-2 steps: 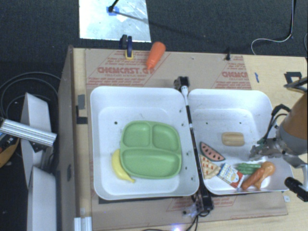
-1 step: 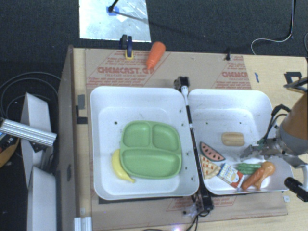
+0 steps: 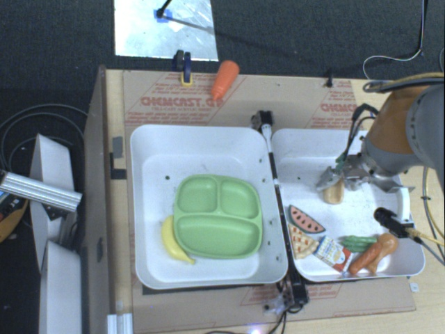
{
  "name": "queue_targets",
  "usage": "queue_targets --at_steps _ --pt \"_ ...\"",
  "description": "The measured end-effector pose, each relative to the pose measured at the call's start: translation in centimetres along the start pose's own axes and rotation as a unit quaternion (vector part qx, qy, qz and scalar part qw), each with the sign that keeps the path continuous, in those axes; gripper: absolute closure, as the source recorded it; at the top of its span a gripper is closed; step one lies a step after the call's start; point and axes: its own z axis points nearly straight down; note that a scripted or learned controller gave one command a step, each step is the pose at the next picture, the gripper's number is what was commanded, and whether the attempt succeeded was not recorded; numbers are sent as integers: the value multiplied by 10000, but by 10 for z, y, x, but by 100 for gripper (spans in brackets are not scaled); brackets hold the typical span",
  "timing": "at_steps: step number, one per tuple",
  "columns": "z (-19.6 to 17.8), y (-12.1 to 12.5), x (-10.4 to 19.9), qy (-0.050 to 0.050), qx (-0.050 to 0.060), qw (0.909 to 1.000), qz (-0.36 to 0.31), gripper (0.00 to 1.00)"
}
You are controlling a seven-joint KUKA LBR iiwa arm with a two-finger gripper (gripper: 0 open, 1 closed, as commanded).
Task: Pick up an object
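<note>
Red "CHEMCAST" lettering runs across the brown sheet (image 3: pixel 174 101) covering my desk, over dark carpet. My tool (image 3: pixel 336 179) sits low in the right bin (image 3: pixel 306 148), touching a tan object (image 3: pixel 334 194); whether it's clenched, I cannot tell.

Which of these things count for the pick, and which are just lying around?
For the pick: gripper, tan piece under it, watermelon slice, waffle, packet, green pod, carrot, right bin.

Lying about: green tray, banana, left bin, orange carrot outside the bins.
</note>
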Motion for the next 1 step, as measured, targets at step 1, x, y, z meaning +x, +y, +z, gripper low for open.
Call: queue_targets --at_steps 1 --pt "-10 -5 -4 1 27 10000 23 100"
